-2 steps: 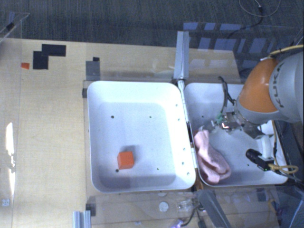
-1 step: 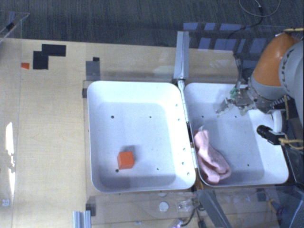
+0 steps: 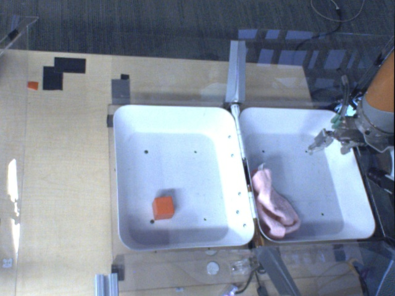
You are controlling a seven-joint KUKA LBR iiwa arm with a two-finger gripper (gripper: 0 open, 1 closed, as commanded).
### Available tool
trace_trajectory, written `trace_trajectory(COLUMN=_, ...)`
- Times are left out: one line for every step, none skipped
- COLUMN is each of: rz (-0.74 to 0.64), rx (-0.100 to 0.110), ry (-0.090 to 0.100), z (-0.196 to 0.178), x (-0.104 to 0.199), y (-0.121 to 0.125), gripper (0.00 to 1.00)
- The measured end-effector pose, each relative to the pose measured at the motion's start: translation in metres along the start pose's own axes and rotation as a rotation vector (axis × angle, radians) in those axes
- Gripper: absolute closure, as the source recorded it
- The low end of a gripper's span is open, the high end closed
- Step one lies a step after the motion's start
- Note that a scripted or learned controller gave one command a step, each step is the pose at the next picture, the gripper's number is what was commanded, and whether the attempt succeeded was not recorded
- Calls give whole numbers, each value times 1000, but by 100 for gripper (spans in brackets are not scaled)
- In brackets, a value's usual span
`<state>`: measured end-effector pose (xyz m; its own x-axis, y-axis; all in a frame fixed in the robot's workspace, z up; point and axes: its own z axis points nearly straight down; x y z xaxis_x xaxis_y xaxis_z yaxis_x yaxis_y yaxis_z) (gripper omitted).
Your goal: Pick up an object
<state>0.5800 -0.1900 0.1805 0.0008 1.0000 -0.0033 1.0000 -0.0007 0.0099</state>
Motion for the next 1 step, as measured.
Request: trace_trajectory(rz=73, rx=-3, ry=2, z=89, x=74, y=-67, gripper=0)
